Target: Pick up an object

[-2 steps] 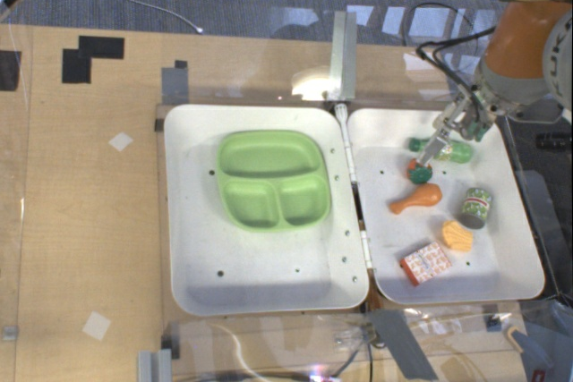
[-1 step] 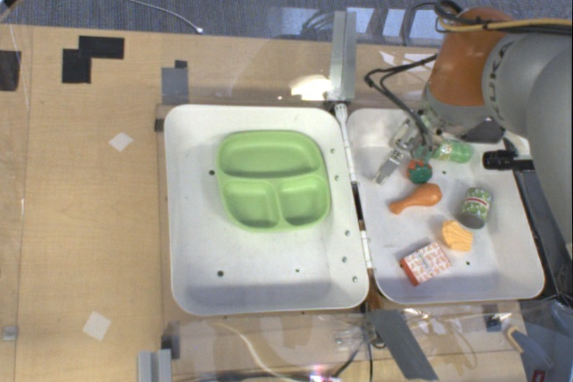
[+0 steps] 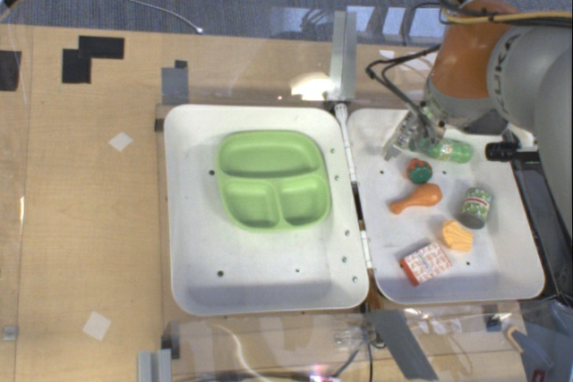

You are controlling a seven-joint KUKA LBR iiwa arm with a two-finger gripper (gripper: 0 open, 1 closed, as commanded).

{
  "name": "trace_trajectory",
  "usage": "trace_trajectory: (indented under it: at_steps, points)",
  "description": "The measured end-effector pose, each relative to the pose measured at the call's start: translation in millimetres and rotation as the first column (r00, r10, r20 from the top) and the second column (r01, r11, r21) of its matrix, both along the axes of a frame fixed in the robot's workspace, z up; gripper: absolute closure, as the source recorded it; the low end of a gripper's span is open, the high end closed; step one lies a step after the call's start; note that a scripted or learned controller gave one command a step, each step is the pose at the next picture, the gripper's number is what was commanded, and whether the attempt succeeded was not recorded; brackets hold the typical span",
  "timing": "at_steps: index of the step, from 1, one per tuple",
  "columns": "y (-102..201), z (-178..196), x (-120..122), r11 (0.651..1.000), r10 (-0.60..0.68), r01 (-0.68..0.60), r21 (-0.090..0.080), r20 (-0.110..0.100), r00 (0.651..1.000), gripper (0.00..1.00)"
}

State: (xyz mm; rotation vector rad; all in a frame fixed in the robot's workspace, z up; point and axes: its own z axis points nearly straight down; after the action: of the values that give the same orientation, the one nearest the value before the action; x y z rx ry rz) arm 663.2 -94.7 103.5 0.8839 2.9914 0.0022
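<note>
In the right bin (image 3: 501, 282) lie several small items: a green bottle (image 3: 452, 151), a red and green strawberry (image 3: 419, 170), an orange chicken drumstick (image 3: 416, 199), a small can (image 3: 476, 207), a yellow-orange piece (image 3: 457, 236) and a red and white box (image 3: 426, 264). My gripper (image 3: 407, 139) hangs low over the bin's back left part, just left of the green bottle and above the strawberry. Nothing shows between its tips.
The left bin (image 3: 192, 273) holds a green divided plate (image 3: 273, 179). A metal divider (image 3: 354, 192) runs between the bins. Black cables (image 3: 403, 67) loop off the wrist behind the right bin. The grey arm (image 3: 528, 76) covers that bin's back right corner.
</note>
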Motion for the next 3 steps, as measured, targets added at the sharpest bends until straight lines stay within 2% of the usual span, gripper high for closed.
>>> trace_trajectory:
  at_steps: [1, 2, 3]
  points:
    - [42.9, 87.0, -1.5, 0.923, -0.386, 0.386, 0.011, -0.009, 0.923, 1.0]
    - [108.8, 87.9, -50.4, 0.687, -0.726, 0.726, 0.008, -0.021, 0.687, 1.0]
    - [179.1, 80.5, -94.7, 0.411, -0.911, 0.912, 0.005, -0.024, 0.411, 1.0]
